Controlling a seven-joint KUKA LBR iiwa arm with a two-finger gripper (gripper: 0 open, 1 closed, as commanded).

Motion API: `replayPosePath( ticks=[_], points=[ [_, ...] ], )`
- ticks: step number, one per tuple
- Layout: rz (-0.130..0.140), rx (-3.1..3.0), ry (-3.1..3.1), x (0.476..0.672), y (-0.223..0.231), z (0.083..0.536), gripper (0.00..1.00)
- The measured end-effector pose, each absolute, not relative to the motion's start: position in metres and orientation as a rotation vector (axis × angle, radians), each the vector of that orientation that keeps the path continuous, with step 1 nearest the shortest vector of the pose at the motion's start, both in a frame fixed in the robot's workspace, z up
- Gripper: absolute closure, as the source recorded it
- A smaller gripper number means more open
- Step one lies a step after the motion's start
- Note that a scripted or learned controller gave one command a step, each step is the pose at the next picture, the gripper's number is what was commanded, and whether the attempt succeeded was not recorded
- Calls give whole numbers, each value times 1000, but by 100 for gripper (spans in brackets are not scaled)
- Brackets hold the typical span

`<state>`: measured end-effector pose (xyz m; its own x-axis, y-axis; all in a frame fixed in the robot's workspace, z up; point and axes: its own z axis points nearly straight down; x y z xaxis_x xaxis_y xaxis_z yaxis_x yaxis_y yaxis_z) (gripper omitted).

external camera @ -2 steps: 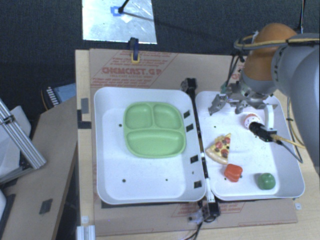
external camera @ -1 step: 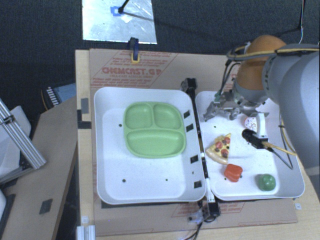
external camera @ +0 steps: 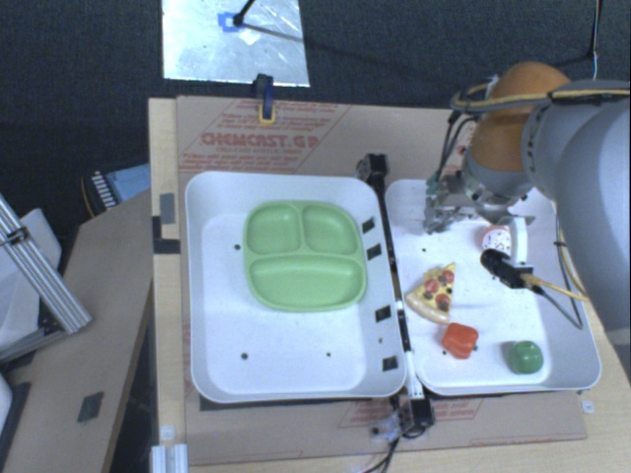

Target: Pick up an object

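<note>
A pizza slice toy (external camera: 435, 293), a red piece (external camera: 459, 339) and a green ball (external camera: 525, 357) were seen near the right bin's (external camera: 582, 363) front edge.

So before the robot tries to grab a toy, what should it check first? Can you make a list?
1. Toys to pick in the right bin: ok. A pizza slice, a red pepper, a green ball and a small white-and-red toy lie there.
2. Gripper above the right bin: ok, near its back left corner.
3. Gripper straight over a toy: not ok, the toys lie nearer the front.
4. Fingers open or shut: cannot tell, too small and blurred.
5. Toys apart enough to grab one: ok for the green ball; the pizza slice and the red pepper lie close together.
6. Green plate out of the way: ok, it lies in the left bin.
</note>
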<state>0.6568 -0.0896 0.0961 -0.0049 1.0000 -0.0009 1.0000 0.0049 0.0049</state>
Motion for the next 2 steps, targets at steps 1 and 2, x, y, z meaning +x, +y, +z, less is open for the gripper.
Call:
replayPosePath(
  ticks=[1,2],
  points=[
    [4,2218,2221,655,-91,140,100],
    [7,2216,2217,652,-98,200,100]
  ],
)
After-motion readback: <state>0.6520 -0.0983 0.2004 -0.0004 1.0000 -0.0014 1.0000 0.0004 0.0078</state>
